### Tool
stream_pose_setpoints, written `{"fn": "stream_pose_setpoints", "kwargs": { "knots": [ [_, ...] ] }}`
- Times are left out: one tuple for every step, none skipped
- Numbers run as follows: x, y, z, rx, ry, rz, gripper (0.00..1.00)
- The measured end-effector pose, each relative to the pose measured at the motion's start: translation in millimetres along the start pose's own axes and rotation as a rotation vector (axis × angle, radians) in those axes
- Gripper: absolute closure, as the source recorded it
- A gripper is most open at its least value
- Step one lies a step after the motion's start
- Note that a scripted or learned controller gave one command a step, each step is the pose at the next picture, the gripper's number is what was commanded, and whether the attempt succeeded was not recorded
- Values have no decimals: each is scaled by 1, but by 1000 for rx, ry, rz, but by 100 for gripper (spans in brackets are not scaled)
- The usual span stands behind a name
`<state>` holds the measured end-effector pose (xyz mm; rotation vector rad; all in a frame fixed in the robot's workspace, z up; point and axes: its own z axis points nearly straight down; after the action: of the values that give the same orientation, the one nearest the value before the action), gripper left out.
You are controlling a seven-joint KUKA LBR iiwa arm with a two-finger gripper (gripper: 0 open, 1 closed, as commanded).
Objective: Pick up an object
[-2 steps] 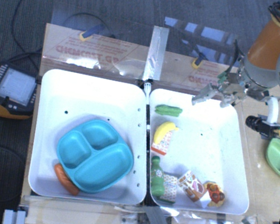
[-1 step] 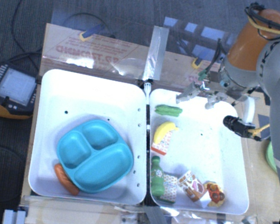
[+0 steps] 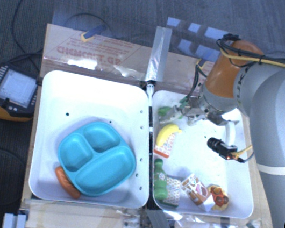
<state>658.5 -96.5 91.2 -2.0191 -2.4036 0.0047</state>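
Arm: the grey KUKA arm comes in from the right, its orange band above the wrist, and bends down over the far part of the right bin.
Gripper: the gripper hangs low at the far left corner of the right bin, just beyond the banana; whether its fingers are apart or together cannot be told from here.
Banana: the yellow banana, smooth and curved, lies in the right bin against its left wall, with a white and red label at its near end.
Green item: a dark green, lumpy object lies nearer than the banana, along the same left wall.
Packets: a small patterned carton and a crinkled red and yellow wrapper lie at the right bin's near edge, right of the green item.
Left bin: the left bin, across the wall from the banana, holds a glossy blue plastic plate with three compartments.
Orange item: a smooth orange sausage-shaped piece pokes out from under the blue plate's near left edge.
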Motion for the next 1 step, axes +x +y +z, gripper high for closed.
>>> {"fn": "stream_pose_setpoints", "kwargs": {
  "knots": [
    [6, -49, 2, -13, -5, -30, 0]
  ]
}}
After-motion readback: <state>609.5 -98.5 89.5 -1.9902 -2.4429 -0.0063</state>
